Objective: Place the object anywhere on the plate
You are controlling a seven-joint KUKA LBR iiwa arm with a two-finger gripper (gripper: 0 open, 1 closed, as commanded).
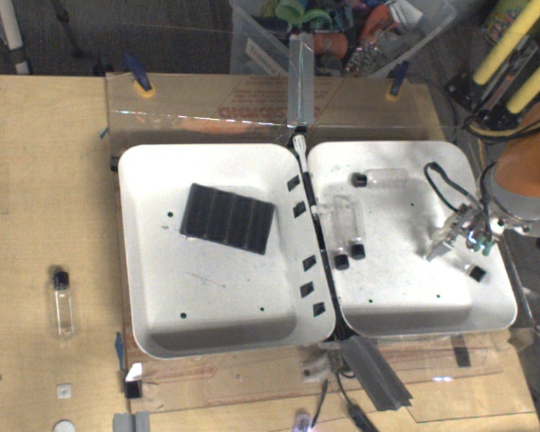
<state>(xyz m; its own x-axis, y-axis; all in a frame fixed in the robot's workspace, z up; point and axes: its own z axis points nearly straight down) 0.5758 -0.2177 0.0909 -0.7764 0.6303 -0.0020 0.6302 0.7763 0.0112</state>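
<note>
Black ribbed plate [228, 218] lies flat, slightly skewed, in left bin [162, 322]. Clear vials with dark caps [346, 232] lie in right bin [405, 309].

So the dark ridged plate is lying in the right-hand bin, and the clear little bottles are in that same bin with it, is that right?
Not quite. The camera view shows the dark ridged plate in the left bin, lying alone. The clear bottles are in the right bin, as you said, where the gripper is too.
</note>
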